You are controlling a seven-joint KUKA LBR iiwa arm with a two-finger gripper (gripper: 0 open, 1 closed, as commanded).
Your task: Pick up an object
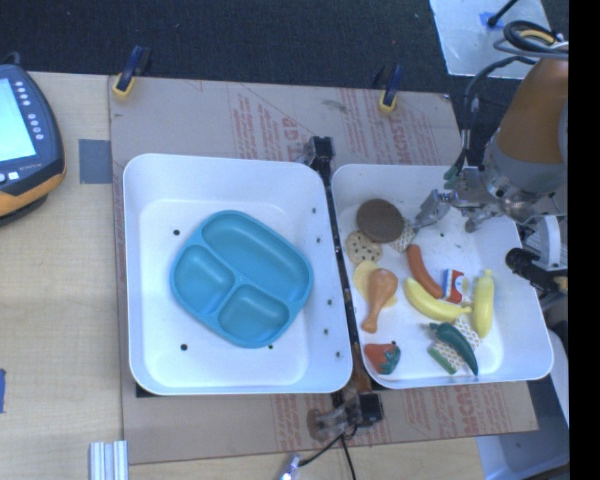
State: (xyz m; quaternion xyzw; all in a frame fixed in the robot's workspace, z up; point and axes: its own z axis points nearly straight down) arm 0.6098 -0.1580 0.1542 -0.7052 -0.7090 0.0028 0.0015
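Observation:
The right bin (525,363) holds toy food: a brown round patty (380,220), a speckled cookie (363,247), a tan drumstick (378,293), a red sausage (423,270), a yellow banana (435,303), a second yellow piece (483,303), a red, white and blue item (454,285), a green piece (455,346) and a red and teal piece (383,356). My gripper (432,209) hangs over the back of this bin, just right of the patty and above the sausage. Nothing shows in its grasp.
The left bin (140,268) holds a blue divided plate (242,278). A tablet-like pendant (10,138) lies at the far left of the bench. Clamps (127,73) sit at the board's back edge. The arm's orange band (538,108) rises at the right.

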